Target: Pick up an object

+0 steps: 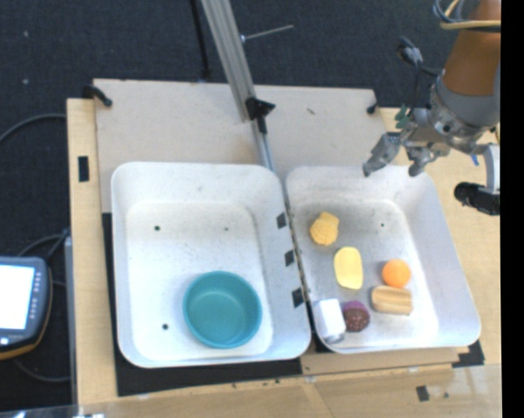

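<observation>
Two white bins are sitting side by side on the bench. Left bin [140,190] is holding one teal bowl [223,309] at its 6 o'clock. Right bin [419,194] is carrying all the small stuff, clustered from center down to 6 o'clock.

Arm [471,59] is hanging over the right bin's 1 o'clock corner, gripper [394,162] sitting above the rim with jaws apart, nothing between them. No contact with any item yet; pick looks not started.

Items, big to small:
- bowl: stiff, probably light plastic, but it's wide, so only a rim pinch would work. Poor target.
- pale yellow oval piece [349,267] at bin center: smooth, flattish, likely slippery. Grip across the short width.
- tan bread-like roll [392,300] at 5 o'clock: looks light, long sides parallel, easiest to clamp across.
- white cylinder [331,318] at 7 o'clock, hard against the bin wall: little finger room on that side.
- bumpy yellow lump [325,228] at 10 o'clock of the pile: standing apart from the others, textured, should be holding well. Closest to the gripper too.
- orange ball [396,273] at 3 o'clock: round, will be rolling if pinched off-center.
- dark purple ball [356,317], touching the cylinder: crowded, skip.

My call: bumpy lump first, straight down, jaws spanning its narrow axis.
</observation>
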